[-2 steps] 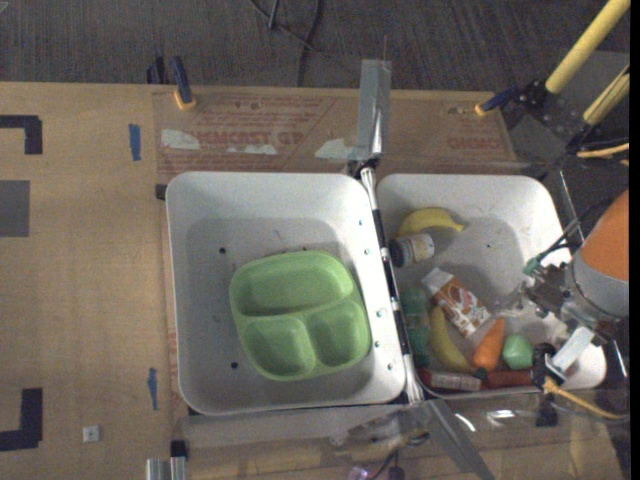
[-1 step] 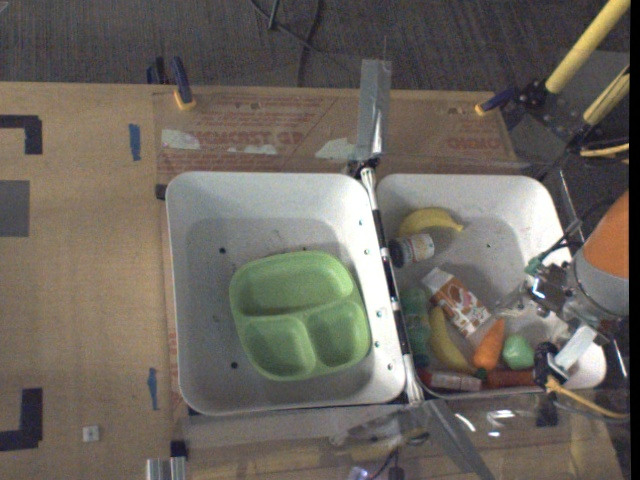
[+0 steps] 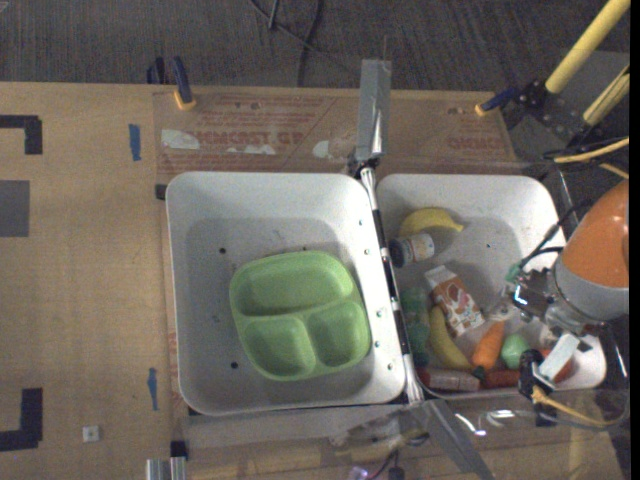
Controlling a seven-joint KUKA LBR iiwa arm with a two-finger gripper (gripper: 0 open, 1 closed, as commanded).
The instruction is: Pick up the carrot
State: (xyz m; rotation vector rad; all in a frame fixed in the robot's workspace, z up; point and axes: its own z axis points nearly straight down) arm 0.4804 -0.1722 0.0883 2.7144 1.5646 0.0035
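Camera view. Brown board covers the bench (image 3: 90, 268), which carries strips of blue tape and black corner marks at its left; dark carpet with a cable lies beyond the far edge.

Two shallow white bins stand side by side at centre, their inner walls touching.
- **Left bin** (image 3: 200, 218): it holds a green divided plate (image 3: 298, 313) with three compartments, lying flat towards the near right part of the floor.
- **Right bin** (image 3: 500, 193): a yellow banana (image 3: 432, 220) lies near the far wall. A small bottle (image 3: 412, 249) lies just below it, and a juice carton (image 3: 457, 303) is on its side at mid-bin.
- A second banana (image 3: 443, 338) lies just in front of the carton, and a red item (image 3: 455, 379) lies along the near wall.

The carrot (image 3: 489, 345), orange and tilted, rests in the near half of the right bin. It sits between the second banana on its left and a small green object (image 3: 513, 350) touching its right.

The grey arm, with its orange band (image 3: 600, 248), enters from the right. The hand (image 3: 528, 313) hangs over the near right part of the right bin, just beside and above the carrot. Whether the hand is spread or pressed together cannot be told, and nothing is seen held in it.
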